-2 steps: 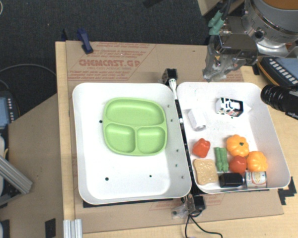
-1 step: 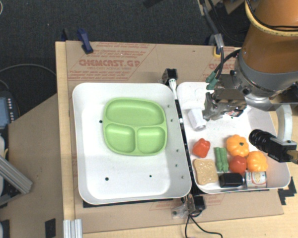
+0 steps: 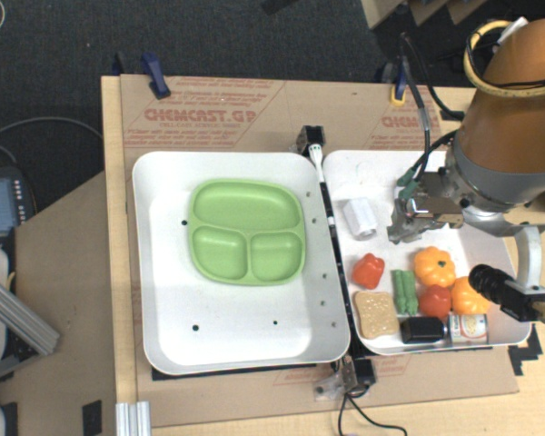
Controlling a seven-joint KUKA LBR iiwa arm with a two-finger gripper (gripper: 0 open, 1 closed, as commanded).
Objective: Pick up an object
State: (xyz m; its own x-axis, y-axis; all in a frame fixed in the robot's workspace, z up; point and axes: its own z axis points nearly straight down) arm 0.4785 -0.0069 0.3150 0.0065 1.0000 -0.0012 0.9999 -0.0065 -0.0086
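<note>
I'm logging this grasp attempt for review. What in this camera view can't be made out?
- Gripper, camera view: small and dark, under the arm's wrist; finger state unreadable.
- Right bin: its right side is hidden by the arm.
- Bottle: label print too small to read.
- White object: too pale against the bin to identify.

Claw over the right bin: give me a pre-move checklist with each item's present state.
1. Claw sits above the right bin: ok.
2. Nothing seen between its tips: ok.
3. Nearest target, the white cup, lies apart from other items: ok.
4. Orange pepper, red pepper, green beans and bread are packed close: not ok for a clean grasp.
5. Claw opening: cannot tell.
6. Green tray rests in the left bin: ok.
</note>
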